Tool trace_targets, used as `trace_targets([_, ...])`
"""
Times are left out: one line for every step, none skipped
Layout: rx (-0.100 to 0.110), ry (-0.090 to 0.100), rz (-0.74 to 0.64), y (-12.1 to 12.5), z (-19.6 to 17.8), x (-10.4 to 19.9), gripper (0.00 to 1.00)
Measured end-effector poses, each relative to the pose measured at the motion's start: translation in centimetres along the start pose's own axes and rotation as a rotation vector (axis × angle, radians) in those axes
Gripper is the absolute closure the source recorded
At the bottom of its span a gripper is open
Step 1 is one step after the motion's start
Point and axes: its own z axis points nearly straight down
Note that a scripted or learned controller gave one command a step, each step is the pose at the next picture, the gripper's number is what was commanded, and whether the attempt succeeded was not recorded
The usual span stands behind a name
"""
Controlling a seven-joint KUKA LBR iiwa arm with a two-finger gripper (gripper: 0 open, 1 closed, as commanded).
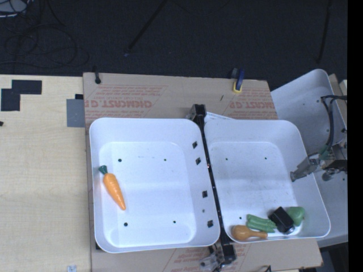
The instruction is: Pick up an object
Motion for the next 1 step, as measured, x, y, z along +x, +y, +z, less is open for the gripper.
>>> trace_targets([0.001, 0.002, -0.004, 5.35, 12.88, 0.69, 0.00])
